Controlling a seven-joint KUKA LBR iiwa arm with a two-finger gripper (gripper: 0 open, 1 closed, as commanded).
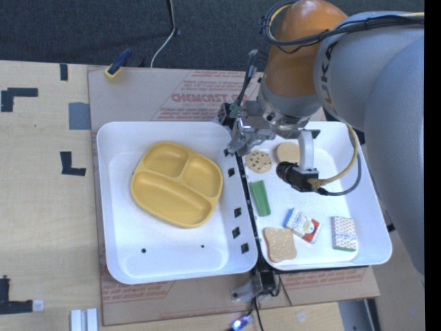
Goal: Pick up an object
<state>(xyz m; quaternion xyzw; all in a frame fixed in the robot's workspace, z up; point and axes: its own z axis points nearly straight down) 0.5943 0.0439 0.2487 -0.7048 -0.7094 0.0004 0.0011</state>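
1. Nearest the camera, a slice of toast [279, 244] lies at the near edge of the right bin [365, 205].
2. A milk carton [302, 225], a wrapped packet [344, 232], a green stick [260, 197] and a cookie [259, 161] lie farther in.
3. The yellow tray [177, 183] occupies the left bin [117, 240].
4. The gripper [247, 138] hangs at the far left of the right bin, just beside the cookie; jaw state cannot be told.
5. Recommendation: centre over the cookie before descending, clear of the bin wall.

Divided tray [178, 183] in left bin [110, 205]. Right of it, in right bin [372, 205]: cookie [259, 161], stick [260, 198], toast [280, 244], carton [302, 225], packet [344, 232] farthest right.
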